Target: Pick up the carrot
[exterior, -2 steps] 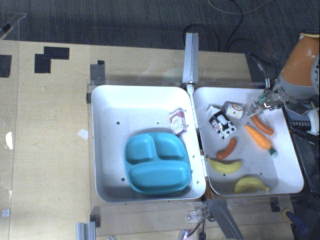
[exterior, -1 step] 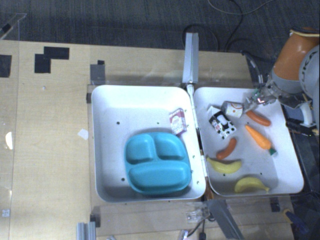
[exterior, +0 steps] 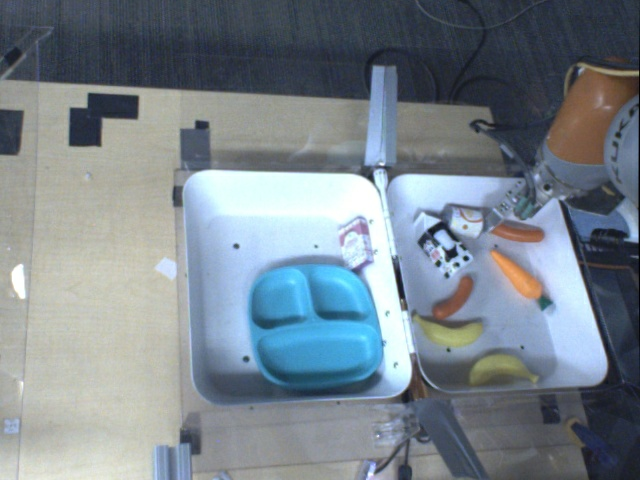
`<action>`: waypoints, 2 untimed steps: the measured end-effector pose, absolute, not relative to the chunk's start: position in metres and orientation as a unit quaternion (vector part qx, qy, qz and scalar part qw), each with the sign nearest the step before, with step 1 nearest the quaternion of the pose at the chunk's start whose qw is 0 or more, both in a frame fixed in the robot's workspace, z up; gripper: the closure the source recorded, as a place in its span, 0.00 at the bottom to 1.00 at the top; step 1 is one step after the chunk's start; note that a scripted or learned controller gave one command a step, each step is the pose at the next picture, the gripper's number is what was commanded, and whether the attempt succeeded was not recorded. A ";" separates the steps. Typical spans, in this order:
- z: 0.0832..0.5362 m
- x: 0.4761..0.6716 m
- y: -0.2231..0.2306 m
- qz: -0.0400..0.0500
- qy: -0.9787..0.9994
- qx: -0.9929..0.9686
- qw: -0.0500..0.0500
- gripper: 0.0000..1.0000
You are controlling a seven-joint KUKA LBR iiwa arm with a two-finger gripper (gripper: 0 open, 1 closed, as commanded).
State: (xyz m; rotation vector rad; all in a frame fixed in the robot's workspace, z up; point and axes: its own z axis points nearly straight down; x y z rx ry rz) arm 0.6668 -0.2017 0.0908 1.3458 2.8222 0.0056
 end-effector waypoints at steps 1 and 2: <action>0.201 0.631 -0.169 0.002 0.903 0.429 0.006 1.00; 0.162 0.589 -0.206 0.001 0.926 0.378 0.004 1.00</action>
